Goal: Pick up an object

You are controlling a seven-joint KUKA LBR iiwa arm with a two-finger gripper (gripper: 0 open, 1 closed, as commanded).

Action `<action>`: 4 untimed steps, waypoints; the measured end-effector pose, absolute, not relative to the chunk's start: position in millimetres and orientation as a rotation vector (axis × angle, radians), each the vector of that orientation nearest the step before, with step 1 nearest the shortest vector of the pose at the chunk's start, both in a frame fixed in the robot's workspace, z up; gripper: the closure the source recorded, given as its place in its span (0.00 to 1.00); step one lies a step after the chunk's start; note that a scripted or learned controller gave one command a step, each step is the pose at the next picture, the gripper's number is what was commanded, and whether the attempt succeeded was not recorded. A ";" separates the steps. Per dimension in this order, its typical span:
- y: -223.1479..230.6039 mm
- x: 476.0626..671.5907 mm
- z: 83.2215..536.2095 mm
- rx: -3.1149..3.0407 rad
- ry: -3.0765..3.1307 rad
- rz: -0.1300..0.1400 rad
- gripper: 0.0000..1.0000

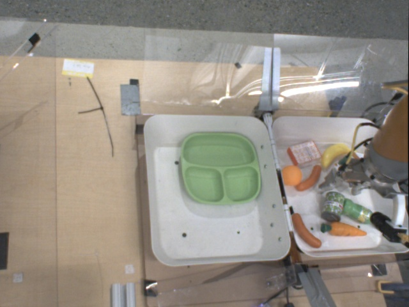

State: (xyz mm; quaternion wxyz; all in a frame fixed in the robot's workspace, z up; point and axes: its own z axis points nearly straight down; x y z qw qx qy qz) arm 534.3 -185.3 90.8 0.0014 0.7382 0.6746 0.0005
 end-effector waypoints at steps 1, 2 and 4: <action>-122.8 500.8 90.8 2.094 2.339 0.002 0.00; -124.3 502.7 102.4 2.093 2.333 0.008 1.00; -146.3 564.8 102.1 2.280 2.155 0.003 0.00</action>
